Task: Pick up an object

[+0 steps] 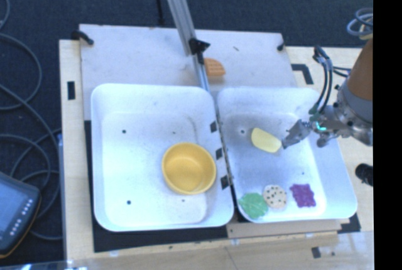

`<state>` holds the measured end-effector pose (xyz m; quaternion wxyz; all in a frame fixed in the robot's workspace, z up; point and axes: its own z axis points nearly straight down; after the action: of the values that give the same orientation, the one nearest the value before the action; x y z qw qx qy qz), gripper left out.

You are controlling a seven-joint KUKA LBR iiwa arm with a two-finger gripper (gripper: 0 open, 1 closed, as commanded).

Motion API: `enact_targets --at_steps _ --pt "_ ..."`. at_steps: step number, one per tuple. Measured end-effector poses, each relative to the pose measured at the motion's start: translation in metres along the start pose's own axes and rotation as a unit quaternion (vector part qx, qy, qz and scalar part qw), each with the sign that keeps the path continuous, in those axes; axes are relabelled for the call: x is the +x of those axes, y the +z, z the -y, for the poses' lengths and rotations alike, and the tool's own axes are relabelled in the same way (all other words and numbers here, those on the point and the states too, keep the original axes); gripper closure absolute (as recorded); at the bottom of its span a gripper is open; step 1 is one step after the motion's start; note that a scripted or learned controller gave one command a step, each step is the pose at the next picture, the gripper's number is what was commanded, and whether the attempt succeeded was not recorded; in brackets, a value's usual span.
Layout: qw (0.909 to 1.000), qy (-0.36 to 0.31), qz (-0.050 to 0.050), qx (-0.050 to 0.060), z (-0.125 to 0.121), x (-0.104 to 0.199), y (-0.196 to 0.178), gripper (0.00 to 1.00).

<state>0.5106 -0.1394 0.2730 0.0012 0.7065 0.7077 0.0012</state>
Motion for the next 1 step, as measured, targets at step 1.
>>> enact_targets --at_steps 1 --pt "1.0 0.001 0.001 0.003 0.0073 0.0012 0.0457 0.0"
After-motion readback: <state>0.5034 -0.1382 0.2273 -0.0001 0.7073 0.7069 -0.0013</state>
